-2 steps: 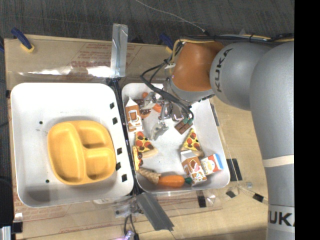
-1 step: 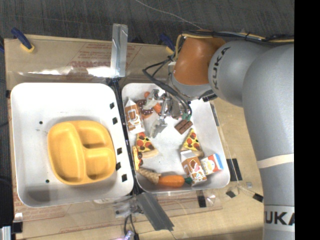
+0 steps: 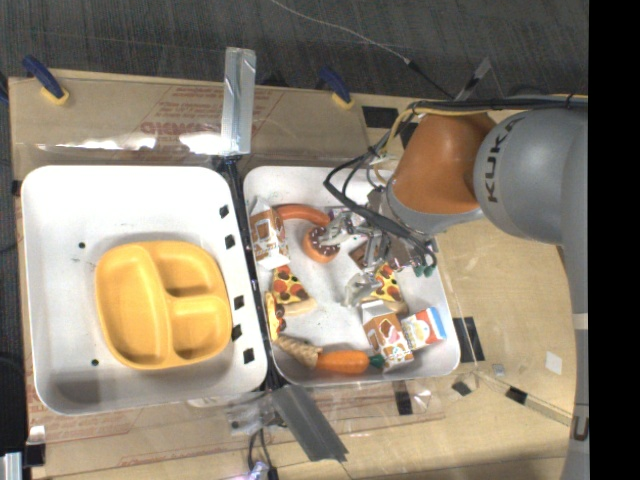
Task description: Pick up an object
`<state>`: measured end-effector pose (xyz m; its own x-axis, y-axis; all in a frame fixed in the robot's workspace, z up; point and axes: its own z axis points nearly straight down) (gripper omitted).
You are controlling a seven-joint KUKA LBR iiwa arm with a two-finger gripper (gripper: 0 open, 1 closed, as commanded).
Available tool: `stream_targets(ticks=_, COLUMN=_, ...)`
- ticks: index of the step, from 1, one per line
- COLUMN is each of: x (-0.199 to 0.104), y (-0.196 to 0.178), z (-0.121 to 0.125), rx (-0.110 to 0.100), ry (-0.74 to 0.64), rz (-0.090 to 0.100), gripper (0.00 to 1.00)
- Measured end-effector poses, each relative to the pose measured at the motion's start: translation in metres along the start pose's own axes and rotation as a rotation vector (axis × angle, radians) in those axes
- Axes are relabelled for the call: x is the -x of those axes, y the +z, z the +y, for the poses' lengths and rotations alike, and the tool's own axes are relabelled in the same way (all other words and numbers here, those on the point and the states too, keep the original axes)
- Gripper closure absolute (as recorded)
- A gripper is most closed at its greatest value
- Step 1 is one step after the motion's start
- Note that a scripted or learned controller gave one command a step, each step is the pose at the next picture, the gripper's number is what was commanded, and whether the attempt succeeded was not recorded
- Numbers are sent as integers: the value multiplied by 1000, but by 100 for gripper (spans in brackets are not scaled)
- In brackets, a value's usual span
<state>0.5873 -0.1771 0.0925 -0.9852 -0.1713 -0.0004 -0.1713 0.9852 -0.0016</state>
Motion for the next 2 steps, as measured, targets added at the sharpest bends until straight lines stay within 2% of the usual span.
stream_targets(ticks=1, x=-59, y=0, z=-16, rx=2, ry=91, rz=-3, gripper=0)
stream_targets(ticks=2, x=-81, y=0, z=-14, rx=2, ry=-139, rz=0, gripper=0)
